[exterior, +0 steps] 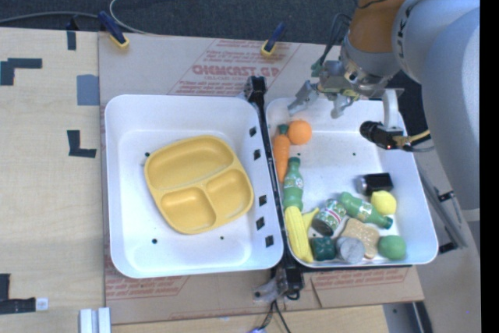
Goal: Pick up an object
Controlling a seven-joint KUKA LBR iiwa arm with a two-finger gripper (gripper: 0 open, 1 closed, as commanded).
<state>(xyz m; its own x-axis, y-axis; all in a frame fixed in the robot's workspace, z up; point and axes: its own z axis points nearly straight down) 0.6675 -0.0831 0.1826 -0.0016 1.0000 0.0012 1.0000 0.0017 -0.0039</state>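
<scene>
Above the far rim of the right-hand bin (425, 242), my gripper (320, 103) hangs with its two fingers spread and nothing between them. One finger (299, 101) slants out toward the divider between the bins; the other (341, 107) points down beside it. I am in the approach step: no object has been taken, and the tool is not touching anything I can see.

Just below and slightly to the divider side of my fingertips lies a small orange ball (299, 132), the nearest candidate. Touching it on the lower side is a carrot (281, 156), lying along the bin wall, and beyond that a green bottle (292, 185). Farther from me, at the near end of the bin, the rest is crowded together: a corn cob (296, 232), a tin can (330, 217), a second green bottle (365, 210), a lemon (383, 203), a black block (377, 183) and a green lime-like fruit (394, 246). The yellow divided plate (199, 182) sits alone in the other bin (125, 246), well apart from me.

My judgement is that the ball is the sensible pick. The next move calls for shifting a little toward the divider to centre the fingers on it, then lowering so they straddle it. The carrot and the wall crowd one side, so a finger could land on the carrot or nudge the ball away.
</scene>
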